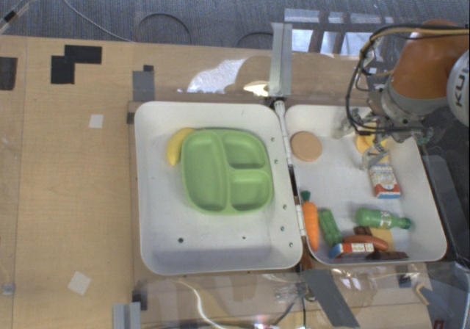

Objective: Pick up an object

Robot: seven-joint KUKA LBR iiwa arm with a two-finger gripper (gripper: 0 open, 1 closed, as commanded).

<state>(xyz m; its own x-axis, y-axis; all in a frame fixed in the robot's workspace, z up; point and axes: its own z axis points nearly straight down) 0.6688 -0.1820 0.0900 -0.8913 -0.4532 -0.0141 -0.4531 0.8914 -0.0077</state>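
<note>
The right bin [345,188] holds a round tan cookie [306,147], a small red and white carton [384,180], a green bottle [382,219], an orange carrot [311,225], a dark green pickle [330,226], a red sausage-like piece [360,244] and a yellow item [365,143] partly hidden under the arm. My gripper [377,145] hangs over the bin's far right part, just above the carton and beside the yellow item. Cables hide its tips.
The left bin [158,239] bears a green sectioned plate [224,171] with a yellow banana [175,145] tucked at its far left edge. A metal divider [288,173] separates the bins. The arm's orange band [424,63] looms at the right.
</note>
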